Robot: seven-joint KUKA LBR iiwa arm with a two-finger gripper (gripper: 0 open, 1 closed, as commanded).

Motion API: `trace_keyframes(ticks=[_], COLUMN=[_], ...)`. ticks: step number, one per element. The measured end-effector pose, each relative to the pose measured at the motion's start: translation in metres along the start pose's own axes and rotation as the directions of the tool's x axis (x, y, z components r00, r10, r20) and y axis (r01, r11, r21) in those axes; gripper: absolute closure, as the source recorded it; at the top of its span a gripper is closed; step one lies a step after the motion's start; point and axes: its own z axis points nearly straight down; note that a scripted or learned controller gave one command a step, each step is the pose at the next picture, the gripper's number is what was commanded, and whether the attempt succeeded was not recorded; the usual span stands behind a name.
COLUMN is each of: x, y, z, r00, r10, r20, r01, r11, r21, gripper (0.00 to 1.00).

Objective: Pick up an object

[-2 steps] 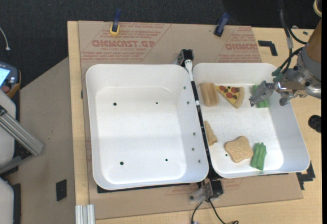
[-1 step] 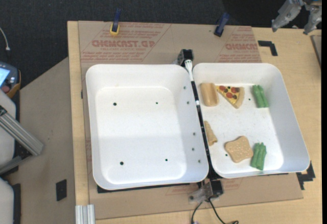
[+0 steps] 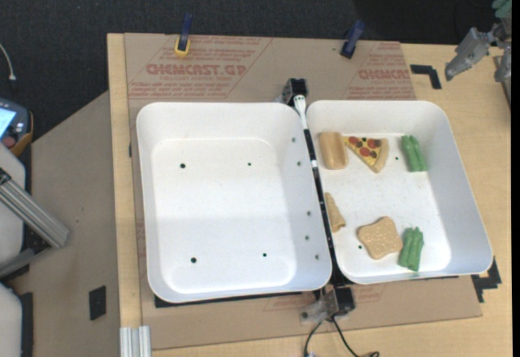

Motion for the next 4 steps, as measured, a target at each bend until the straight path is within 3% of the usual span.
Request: trace_keyframes(ticks=[1,2,3,4], x=[0.006,-0.007,-0.063,-0.064], y=[-0.044,-0.067,-0.086,-0.124], z=[-0.063,-0.103,-0.031,-0.061], r00=[1.0,1.0,1.0,1.0], r10=[-0.004,-0.004,0.001,-0.003], r20=[0.003,0.003,-0.001,0.003], r01=[0.004,0.004,-0.001,0.003], r11=[1.0,1.0,1.0,1.0], r21=[-0.015,-0.013,0.001,-0.011], gripper=[0.0,0.0,0.0,0.0])
